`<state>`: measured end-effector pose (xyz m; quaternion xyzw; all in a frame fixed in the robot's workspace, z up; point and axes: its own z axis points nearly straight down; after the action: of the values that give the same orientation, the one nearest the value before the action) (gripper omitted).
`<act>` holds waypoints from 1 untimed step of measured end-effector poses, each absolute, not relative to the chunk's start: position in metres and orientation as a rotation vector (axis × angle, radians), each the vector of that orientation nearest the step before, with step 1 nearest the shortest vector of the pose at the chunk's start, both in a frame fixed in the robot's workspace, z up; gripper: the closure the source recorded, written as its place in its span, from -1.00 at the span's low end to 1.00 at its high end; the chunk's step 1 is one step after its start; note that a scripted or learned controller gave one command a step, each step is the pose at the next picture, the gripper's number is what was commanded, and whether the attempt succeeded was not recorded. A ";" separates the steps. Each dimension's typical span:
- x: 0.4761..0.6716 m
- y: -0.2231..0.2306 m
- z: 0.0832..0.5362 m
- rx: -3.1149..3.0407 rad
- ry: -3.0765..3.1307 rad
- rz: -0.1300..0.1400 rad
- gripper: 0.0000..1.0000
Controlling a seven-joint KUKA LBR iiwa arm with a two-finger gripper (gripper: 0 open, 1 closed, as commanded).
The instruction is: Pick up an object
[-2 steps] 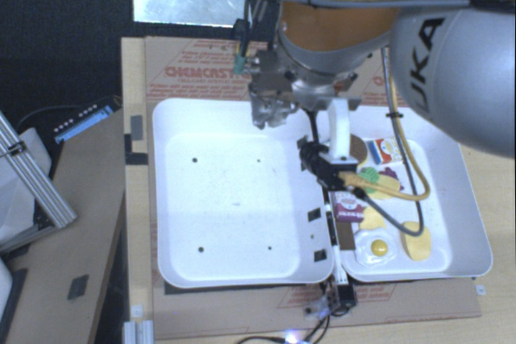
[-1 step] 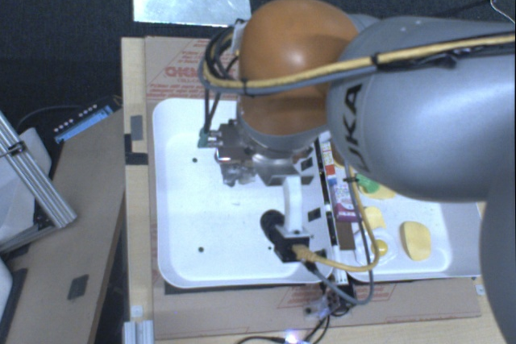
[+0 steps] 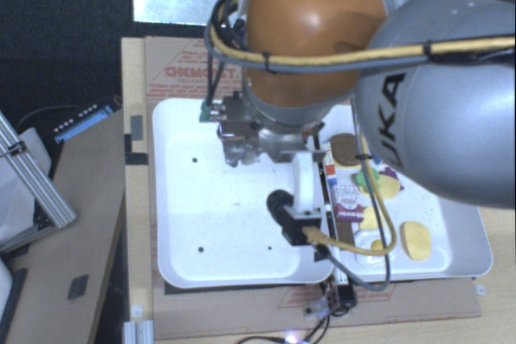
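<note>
My gripper (image 3: 235,155) hangs under the orange wrist band, low over the back middle of the left bin (image 3: 201,205). The bin floor around it is bare white, and I see nothing in its grasp. The objects lie in the right bin (image 3: 472,254): a brown round piece (image 3: 345,147) at the back, a yellow piece (image 3: 388,186) with a bit of green (image 3: 364,180) beside it, a pale yellow oval (image 3: 417,240) near the front, and a purple and red packet (image 3: 348,202) along the divider. The arm hides much of the right bin.
The arm's big grey and orange body (image 3: 387,76) covers the back of both bins. A cardboard sheet (image 3: 185,72) lies under the bins. A wooden side table (image 3: 72,213) with metal rails stands to the left.
</note>
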<state>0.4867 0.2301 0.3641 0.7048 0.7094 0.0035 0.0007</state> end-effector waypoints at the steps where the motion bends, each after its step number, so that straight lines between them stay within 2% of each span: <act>1: 0.521 0.203 0.512 2.217 2.214 0.029 1.00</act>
<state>0.5215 0.2028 0.5123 0.7075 0.7066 0.0091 0.0042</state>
